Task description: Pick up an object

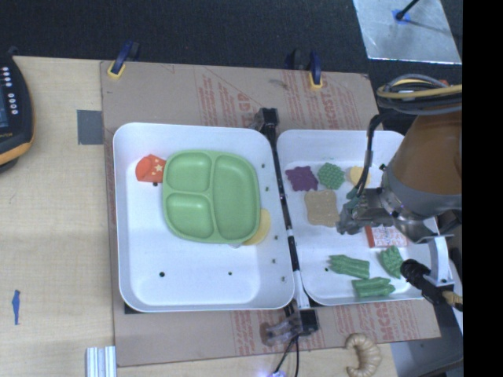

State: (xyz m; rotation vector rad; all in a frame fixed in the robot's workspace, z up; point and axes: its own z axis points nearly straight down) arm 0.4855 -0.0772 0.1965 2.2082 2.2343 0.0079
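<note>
The surface (55,234) is pale wood, overlaid by a sheet of brown cardboard (196,93) clamped at its far edge. A dark handheld controller (12,108) lies at the far left, and a patch of grey tape (89,126) sits on the cardboard's left margin.

Left bin (196,285): contains a green divided plate (211,196), lying flat. An orange-red item (149,168) touches the plate's left edge; a yellow piece (262,228) shows from under its right near corner.

Right bin (314,144): several small objects, apart from one another. A purple piece (301,178) and a green bumpy piece (330,175) lie toward the far side, a tan flat piece (320,207) just nearer, and a yellow item (357,174) partly hidden behind the arm. Three green pieces lie on the near side: one left (348,266), one nearer (372,288), one right (391,259).

The gripper (357,218) is low over the right bin, just right of the tan flat piece. Whether the jaws are open or closed cannot be told from this angle, and nothing is visible between them.

Assessment: the arm is positioned among the candidates, the tan flat piece being nearest. No object appears lifted; the grasp and the lift remain outstanding.
</note>
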